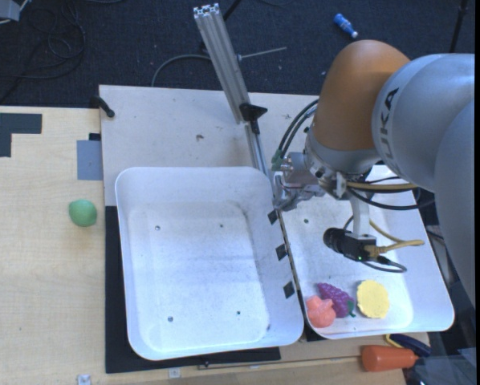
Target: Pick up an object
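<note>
The right bin (pixel 433 315) holds three small objects in its near corner: a salmon-orange lump (pixel 320 312), a purple piece (pixel 335 295) touching it, and a yellow round piece (pixel 373 299) beside them. My gripper (pixel 286 189) hangs over the far left part of the right bin, close to the wall shared by the two bins and well away from the three objects. The grey arm and its orange band (pixel 356 95) cover most of that bin's far end.
The left bin (pixel 144 184) lies beside the right one. A green ball (pixel 83 212) rests on the wooden bench left of the bins. An orange object (pixel 388 358) lies outside the right bin's near edge. A slanted metal rail (pixel 228 62) stands behind the bins.
</note>
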Available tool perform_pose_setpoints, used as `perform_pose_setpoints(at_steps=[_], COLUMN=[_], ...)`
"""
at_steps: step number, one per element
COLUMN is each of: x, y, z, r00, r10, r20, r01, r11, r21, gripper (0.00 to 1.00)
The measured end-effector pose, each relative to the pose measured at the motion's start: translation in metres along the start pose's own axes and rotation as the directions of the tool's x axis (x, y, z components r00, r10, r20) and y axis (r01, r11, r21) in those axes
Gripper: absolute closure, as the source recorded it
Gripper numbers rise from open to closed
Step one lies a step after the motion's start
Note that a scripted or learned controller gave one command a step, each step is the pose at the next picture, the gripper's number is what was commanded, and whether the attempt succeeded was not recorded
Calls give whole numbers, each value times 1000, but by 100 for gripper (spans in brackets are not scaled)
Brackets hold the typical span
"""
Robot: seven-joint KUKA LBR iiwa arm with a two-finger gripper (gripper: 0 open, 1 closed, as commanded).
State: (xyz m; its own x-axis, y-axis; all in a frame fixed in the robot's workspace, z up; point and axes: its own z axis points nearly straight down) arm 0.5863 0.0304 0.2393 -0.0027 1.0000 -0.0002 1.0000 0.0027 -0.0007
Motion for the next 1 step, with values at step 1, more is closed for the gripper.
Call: perform_pose_setpoints(at_steps=[1], x=[48], y=[9], z=[4], r00=[1000], r10=[1], r20=[0], r01=[-1], r11=[1000], r21=[0], gripper=[100])
